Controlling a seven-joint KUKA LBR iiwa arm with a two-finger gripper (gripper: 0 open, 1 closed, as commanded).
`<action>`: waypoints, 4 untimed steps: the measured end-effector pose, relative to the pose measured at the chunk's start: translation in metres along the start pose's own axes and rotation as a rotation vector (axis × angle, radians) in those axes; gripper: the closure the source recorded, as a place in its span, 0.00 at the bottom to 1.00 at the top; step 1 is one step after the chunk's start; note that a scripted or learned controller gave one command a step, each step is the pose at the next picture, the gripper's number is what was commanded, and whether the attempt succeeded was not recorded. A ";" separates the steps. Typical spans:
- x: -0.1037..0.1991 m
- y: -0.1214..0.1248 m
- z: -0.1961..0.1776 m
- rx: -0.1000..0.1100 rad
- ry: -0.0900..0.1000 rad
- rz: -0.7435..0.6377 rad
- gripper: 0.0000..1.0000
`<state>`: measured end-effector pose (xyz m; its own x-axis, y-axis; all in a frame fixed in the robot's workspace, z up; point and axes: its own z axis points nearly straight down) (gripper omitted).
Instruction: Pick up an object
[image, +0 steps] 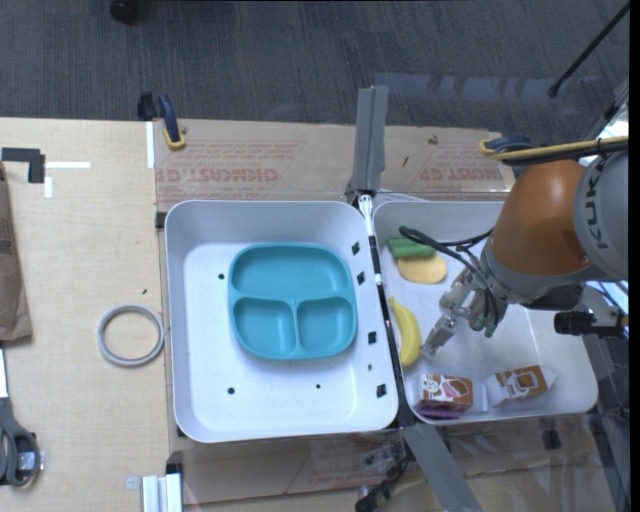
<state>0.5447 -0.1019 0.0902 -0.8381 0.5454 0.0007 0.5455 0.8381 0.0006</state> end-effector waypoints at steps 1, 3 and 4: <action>-0.063 -0.020 -0.001 0.000 -0.002 -0.006 0.00; -0.052 0.018 -0.010 -0.004 -0.005 -0.472 1.00; 0.022 -0.004 0.000 0.000 0.002 -0.302 1.00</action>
<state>0.5239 -0.0926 0.0898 -0.9625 0.2712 0.0028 0.2712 0.9625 0.0007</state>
